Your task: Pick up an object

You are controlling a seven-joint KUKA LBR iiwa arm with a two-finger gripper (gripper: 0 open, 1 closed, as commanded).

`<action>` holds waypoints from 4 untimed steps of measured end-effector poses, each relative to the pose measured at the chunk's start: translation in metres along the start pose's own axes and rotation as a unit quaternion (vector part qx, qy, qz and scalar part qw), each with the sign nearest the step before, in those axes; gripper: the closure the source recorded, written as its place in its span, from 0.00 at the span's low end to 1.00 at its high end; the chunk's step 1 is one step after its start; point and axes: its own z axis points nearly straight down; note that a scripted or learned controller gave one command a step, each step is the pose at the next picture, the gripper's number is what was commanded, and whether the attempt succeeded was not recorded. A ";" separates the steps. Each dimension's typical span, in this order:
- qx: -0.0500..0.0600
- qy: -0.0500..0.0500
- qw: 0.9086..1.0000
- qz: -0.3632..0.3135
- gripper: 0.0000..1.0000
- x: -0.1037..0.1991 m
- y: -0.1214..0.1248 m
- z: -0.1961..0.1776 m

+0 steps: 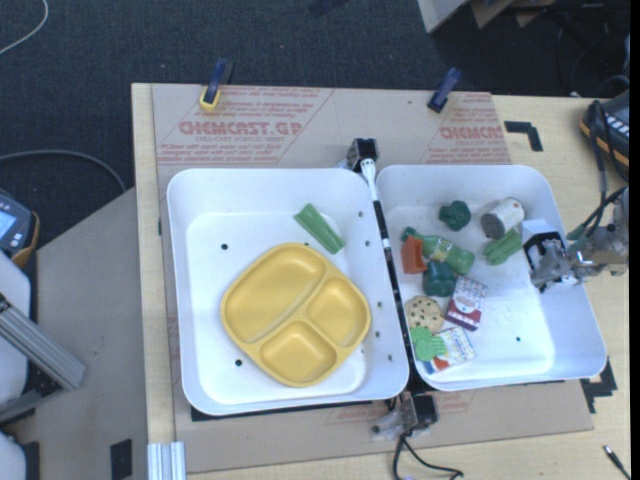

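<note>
My gripper sits at the right bin's right wall, low over the bin floor, with nothing visibly between its fingers. To its left lie several small objects: a green block, a white-and-grey cylinder, a dark green lump, an orange piece, a green bottle-like toy, a teal piece, a red-and-white packet, a cookie and a green leaf shape.
The left bin holds a yellow divided plate and a green stick behind it. A black divider runs between the bins. Clamps hold the cardboard at the back.
</note>
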 end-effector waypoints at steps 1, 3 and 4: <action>0.000 0.000 1.000 0.000 1.00 -0.001 0.001 -0.025; 0.005 0.003 1.000 -0.002 1.00 0.095 -0.010 -0.027; 0.005 0.003 1.000 -0.002 1.00 0.136 -0.006 -0.019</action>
